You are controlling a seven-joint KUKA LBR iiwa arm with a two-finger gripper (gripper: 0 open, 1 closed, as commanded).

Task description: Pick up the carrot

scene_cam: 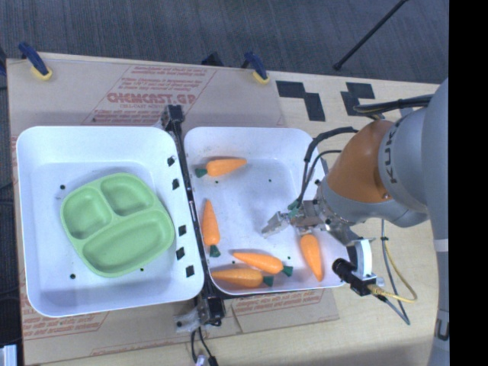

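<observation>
Five orange carrots with green stem ends are seen in the right bin (252, 137). One carrot (223, 167) lies at about 11 o'clock, nearly level. A second (210, 226) is set upright along the 9 o'clock wall. Two (260, 261) (240, 278) are stacked close at 6 o'clock. The fifth (311, 255) is placed at 4 o'clock, pointing downward.
</observation>
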